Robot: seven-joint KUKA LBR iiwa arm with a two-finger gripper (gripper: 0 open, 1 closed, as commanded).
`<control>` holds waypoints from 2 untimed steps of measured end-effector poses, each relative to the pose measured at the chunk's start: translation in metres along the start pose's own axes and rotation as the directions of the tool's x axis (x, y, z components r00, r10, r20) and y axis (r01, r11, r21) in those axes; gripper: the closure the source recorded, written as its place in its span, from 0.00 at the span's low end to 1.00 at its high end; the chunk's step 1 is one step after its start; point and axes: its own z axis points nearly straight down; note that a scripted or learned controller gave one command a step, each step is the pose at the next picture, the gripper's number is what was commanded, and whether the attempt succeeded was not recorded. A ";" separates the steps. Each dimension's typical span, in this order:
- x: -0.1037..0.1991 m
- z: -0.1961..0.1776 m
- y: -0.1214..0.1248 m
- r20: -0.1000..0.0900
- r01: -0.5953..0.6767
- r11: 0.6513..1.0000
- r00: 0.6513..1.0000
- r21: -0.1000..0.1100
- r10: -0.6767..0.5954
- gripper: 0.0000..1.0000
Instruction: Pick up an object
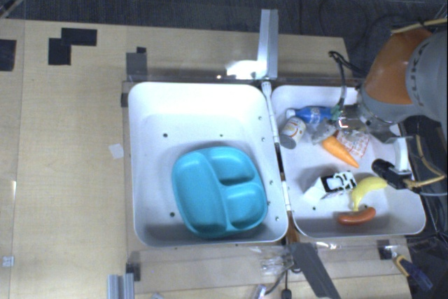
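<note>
The left bin (140, 150) holds a blue divided tray (219, 190). The right bin (409, 217) holds a carrot (339, 150), bottle (308, 115), banana (367, 188) and sausage (356, 216). The gripper (348, 124) hangs above the carrot; its grip cannot be told.

Illumination is even and moderately bright, from overhead. A glare patch burns out the far rim of the left bin (241, 71). Soft shadow gathers under the blue tray (218, 190) along the near wall. Overall sharpness is low; small items appear slightly blurred.
</note>
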 end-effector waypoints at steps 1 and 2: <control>-0.002 -0.014 0.003 0.005 -0.001 1.000 1.000 -0.011 0.001 1.00; 0.043 -0.104 0.007 -0.003 -0.015 1.000 1.000 0.011 0.015 1.00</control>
